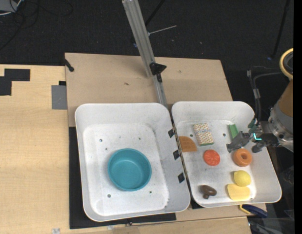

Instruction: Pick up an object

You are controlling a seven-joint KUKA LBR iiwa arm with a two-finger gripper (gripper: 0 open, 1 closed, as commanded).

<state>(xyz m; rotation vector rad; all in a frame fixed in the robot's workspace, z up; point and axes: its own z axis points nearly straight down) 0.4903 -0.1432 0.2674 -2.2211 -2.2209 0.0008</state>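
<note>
Two shallow white bins sit side by side across the lower half of the frame. The left bin (92, 126) holds a teal bowl (130, 168) near its lower middle. The right bin (214, 108) carries several small items: a patterned packet (203, 134) near its upper centre, an orange wedge (187, 144) by its left wall, a red ball (211, 157), a green block (232, 130), an orange ring (243, 157), a yellow ball (242, 178), a yellow piece (238, 192) below it, and a brown lump (207, 191) at the bottom. The gripper (241, 141) hangs at the right side of the frame, above the right bin between the green block and the orange ring; whether it is open or closed I cannot tell.
</note>
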